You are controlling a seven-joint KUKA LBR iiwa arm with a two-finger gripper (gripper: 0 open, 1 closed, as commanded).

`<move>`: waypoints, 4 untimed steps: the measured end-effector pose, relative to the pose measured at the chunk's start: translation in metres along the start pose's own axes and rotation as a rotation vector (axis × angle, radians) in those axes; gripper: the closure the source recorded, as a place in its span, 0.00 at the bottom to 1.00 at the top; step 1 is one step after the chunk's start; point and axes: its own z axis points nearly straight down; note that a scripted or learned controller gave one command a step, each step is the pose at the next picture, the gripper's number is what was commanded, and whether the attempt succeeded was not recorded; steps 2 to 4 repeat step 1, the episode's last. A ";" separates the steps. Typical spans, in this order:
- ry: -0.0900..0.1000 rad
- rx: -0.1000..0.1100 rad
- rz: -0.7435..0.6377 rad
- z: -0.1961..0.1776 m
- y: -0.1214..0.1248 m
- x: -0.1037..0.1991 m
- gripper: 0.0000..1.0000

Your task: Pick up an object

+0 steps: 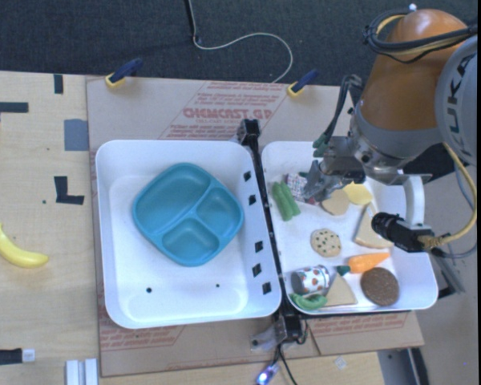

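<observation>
Several food items crowd my right bin (417, 299): a cookie (326, 242), a carrot (367, 261), a green pod (286, 201). My gripper (319, 184) hangs low over the far end, positioned to grasp there; whether it is apart or together I cannot tell.

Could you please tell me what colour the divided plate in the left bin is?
The divided plastic plate is light blue, a turquoise shade, seen clearly in the camera view.
</observation>
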 end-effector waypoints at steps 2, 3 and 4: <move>0.002 -0.011 -0.010 -0.074 -0.037 0.083 1.00; 0.002 -0.011 -0.010 -0.074 -0.037 0.083 1.00; 0.002 -0.011 -0.010 -0.074 -0.037 0.083 1.00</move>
